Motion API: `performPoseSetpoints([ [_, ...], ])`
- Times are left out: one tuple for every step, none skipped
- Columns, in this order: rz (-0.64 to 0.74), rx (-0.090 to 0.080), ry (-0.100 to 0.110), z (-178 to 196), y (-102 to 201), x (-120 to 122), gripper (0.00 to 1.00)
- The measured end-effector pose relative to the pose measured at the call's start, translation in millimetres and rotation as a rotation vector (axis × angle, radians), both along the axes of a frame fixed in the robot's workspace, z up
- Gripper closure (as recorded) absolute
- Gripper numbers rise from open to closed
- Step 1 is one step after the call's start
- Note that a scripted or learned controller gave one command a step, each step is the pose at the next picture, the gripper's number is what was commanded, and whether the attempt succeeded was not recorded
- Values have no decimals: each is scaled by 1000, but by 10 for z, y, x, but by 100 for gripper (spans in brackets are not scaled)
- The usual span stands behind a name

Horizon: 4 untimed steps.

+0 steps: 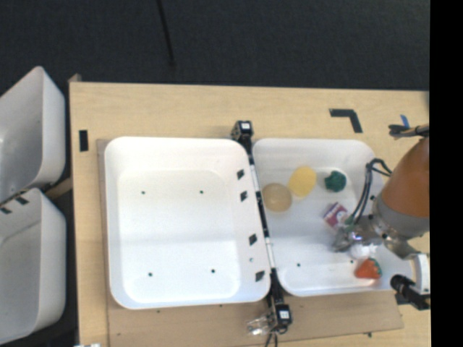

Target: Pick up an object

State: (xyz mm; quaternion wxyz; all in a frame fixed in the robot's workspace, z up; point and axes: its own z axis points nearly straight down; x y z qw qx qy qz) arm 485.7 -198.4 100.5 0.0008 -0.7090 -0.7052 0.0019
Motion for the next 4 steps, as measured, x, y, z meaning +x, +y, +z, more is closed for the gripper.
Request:
performPoseSetpoints([
  [17,2,-13,282,844,863,100],
  [1,3,4,-13,673,-7,100],
  [25,7,-21,1070,2065,721,100],
  [15,5,-23,2512,2462,712,100],
])
